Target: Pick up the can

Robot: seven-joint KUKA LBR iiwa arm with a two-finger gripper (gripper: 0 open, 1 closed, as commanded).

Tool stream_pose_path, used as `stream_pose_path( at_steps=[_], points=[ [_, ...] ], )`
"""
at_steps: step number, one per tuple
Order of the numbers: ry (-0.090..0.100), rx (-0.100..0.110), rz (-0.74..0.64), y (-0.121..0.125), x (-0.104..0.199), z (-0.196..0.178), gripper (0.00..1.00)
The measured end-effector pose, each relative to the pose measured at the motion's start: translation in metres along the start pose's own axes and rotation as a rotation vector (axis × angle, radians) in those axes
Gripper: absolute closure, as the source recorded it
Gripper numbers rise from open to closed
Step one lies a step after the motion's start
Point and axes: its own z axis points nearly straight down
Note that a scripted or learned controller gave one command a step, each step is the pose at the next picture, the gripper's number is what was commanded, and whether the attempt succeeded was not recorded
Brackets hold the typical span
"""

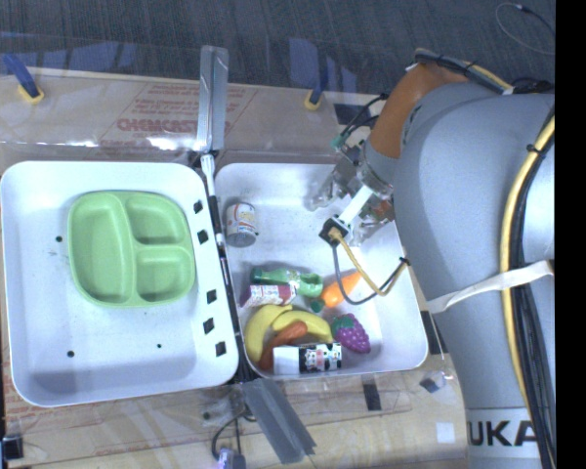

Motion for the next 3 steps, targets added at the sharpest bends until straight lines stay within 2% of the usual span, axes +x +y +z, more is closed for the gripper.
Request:
stream_pose_path(
  at_steps=[1, 2, 3],
  points=[
    [-0.001, 0.002, -0.022, -0.0194, -0.0392, 0.0006, 0.00],
    [-0.001, 0.006, -0.030, -0.0206, -0.0376, -0.0091, 1.00],
    [-0.002, 0.006, -0.030, -0.0207, -0.0375, -0.0090, 0.00]
  ],
)
